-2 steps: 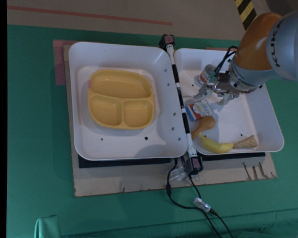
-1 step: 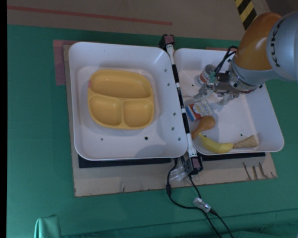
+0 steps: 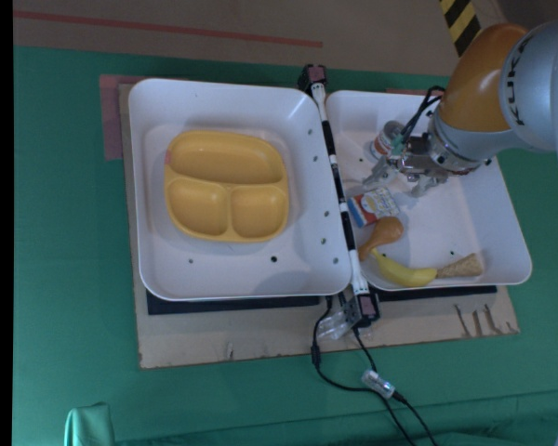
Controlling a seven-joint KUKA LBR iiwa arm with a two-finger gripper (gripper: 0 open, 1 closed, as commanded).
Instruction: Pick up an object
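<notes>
tool [image 3: 397, 173]: above right bin [image 3: 502, 240], grip state cannot tell | small carton [image 3: 372, 206]: just below tool | banana [image 3: 403, 270]: further below | yellow tray [image 3: 227, 185]: left bin, well left

Banana [image 3: 405, 272], drumstick [image 3: 381, 234], carton [image 3: 371, 205]: R bin.

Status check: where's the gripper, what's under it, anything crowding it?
Gripper low in right bin, nothing seen held. Carton just below it. Can close beside; banana clear.

Yellow divided plate [image 3: 227, 196], yellow banana [image 3: 405, 271], white bins [image 3: 225, 277].
</notes>
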